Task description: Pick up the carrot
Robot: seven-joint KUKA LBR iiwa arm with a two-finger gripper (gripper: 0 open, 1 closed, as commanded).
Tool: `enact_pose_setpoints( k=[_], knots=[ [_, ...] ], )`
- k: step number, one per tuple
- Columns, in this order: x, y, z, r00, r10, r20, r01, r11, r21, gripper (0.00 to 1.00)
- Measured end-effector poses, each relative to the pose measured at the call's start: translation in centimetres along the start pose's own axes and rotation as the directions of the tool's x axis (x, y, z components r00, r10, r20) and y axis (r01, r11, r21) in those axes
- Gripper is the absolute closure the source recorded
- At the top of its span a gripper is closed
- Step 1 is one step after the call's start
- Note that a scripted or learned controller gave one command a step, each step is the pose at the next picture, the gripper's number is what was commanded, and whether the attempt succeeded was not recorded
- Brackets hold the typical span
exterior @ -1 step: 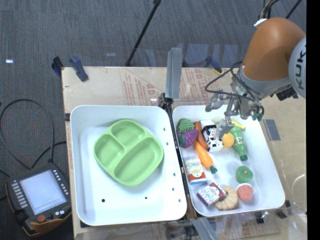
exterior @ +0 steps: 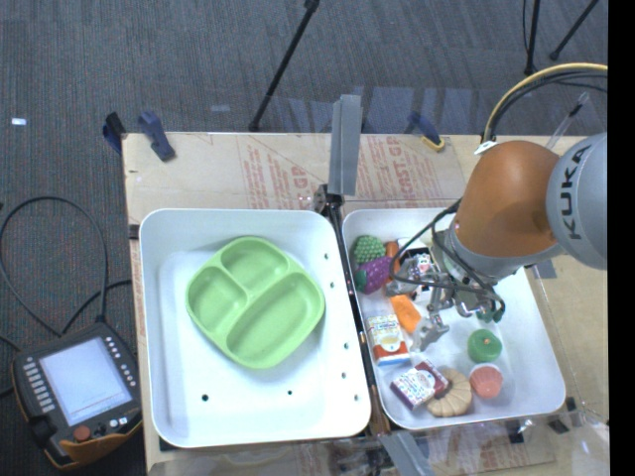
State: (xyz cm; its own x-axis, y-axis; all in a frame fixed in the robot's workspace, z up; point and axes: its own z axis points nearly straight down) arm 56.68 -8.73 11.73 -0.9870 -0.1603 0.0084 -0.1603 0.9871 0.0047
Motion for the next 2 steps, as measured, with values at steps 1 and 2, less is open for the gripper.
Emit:
enact_pose_setpoints(
  k=[1, 2],
  knots=[
    [1.41, 0.79, 3.03, 0.996, 0.092, 0.008, -0.092, 0.996, 0.002, 0.0],
    [1.15, 0.67, 2.97, 0.988, -0.154, 0.009, 0.154, 0.988, 0.005, 0.0]
  ],
)
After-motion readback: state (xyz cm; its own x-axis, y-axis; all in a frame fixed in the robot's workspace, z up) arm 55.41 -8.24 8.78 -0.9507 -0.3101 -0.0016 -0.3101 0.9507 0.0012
